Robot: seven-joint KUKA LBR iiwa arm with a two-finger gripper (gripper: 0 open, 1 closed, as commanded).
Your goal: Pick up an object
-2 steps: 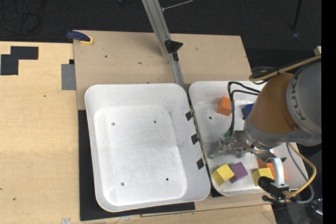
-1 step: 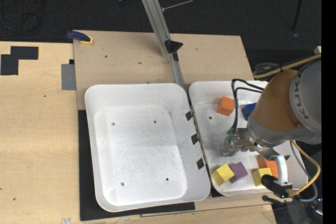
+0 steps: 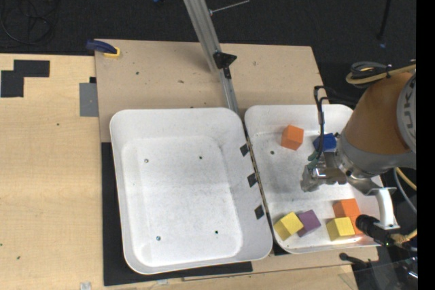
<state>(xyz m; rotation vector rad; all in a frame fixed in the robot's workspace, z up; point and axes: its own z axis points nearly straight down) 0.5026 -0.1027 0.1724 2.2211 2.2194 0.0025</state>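
The gripper (image 3: 314, 180) hangs low over the right bin (image 3: 266, 120), in bare floor between the blocks; whether its jaws are apart or together I cannot tell, and nothing shows between them; the orange cube (image 3: 292, 137) sits up and to the left of it, apart; a blue block (image 3: 327, 143) lies just beside the wrist; a yellow cube (image 3: 288, 225) and purple cube (image 3: 309, 221) touch near the front wall; so the pick looks not yet made, with closing and lifting left
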